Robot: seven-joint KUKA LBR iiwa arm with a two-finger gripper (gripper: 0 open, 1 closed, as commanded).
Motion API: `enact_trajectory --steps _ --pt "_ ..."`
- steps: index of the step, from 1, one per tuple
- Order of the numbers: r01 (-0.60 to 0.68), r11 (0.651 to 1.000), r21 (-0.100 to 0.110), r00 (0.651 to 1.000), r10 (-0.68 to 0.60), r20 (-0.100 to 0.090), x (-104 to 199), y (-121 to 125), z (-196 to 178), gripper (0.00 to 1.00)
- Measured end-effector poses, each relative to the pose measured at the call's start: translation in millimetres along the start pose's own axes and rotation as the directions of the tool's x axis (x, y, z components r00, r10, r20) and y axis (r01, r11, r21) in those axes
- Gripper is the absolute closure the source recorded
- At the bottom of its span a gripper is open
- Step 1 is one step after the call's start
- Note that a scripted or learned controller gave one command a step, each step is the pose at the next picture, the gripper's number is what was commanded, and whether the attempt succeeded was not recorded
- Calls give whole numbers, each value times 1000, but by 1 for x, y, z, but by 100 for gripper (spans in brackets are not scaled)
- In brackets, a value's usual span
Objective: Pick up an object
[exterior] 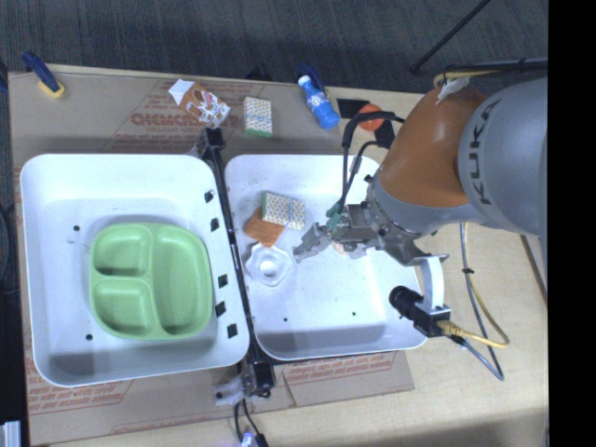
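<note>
On the grey arm point(503, 156), white letters read "KUKA".

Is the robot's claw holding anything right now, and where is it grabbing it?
Nothing is held. The gripper hangs over the right bin, its fingers bare, beside the small clear cup.
</note>
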State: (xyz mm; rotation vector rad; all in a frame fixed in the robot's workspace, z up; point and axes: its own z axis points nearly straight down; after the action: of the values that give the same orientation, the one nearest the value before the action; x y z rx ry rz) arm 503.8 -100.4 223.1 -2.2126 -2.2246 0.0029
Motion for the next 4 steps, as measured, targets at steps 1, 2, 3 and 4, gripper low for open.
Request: enact_trajectory --steps 1,2,3,4 --pt "1 1000 -3 1000 -1 1 40 -27 -61 0" --pt "0 1000 -3 1000 0 2 40 -27 -61 0" --pt "0 1000 -3 1000 0 2 40 -27 -61 0" --pt "0 1000 -3 1000 0 2 40 -27 -61 0"
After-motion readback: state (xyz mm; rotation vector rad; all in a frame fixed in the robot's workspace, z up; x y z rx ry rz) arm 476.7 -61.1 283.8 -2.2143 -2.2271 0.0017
